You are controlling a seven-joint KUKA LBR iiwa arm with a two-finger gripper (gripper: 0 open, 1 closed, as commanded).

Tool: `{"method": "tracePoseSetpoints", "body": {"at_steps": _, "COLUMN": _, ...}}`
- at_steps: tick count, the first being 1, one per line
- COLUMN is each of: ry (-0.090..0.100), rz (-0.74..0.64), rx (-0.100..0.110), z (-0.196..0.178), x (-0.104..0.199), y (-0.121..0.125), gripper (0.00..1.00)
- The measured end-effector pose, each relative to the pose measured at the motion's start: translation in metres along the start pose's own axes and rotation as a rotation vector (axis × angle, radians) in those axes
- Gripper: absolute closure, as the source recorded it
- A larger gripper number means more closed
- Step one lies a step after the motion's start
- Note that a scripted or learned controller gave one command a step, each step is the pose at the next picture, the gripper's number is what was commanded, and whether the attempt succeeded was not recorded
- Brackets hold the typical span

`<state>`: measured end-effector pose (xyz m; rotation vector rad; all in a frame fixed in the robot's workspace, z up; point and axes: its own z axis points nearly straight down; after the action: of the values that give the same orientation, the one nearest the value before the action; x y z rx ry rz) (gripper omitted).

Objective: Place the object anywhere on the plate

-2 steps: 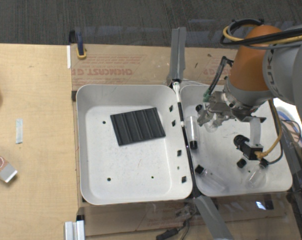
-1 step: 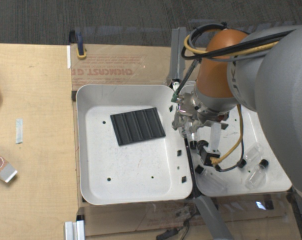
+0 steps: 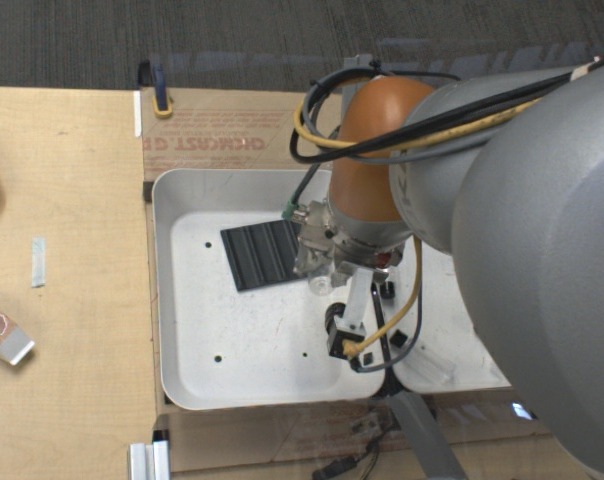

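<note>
**Arm reaches in from the right, wrist pointing down**

The grey arm (image 3: 527,228) enters from the right of the camera view, its broad last link filling that side. It narrows to the orange band (image 3: 377,138), which bulges toward the camera above the wrist (image 3: 357,230). Below the wrist, the gripper (image 3: 315,263) points downward and slightly to the left, largely foreshortened and partly hidden under the arm's own bulk.

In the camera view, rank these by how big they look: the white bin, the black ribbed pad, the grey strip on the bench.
Largest to smallest:
white bin
black ribbed pad
grey strip
</note>
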<state>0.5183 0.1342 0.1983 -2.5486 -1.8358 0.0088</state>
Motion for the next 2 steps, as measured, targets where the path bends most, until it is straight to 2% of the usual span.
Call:
{"method": "tracePoseSetpoints", "body": {"at_steps": 1, "ry": -0.001, "rz": 0.092, "rx": -0.001, "z": -0.092, "x": 0.059, "y": 0.036, "gripper": 1.00}}
{"method": "tracePoseSetpoints", "body": {"at_steps": 2, "ry": -0.002, "rz": 0.194, "rx": 0.000, "z": -0.047, "x": 0.106, "y": 0.027, "gripper": 1.00}}
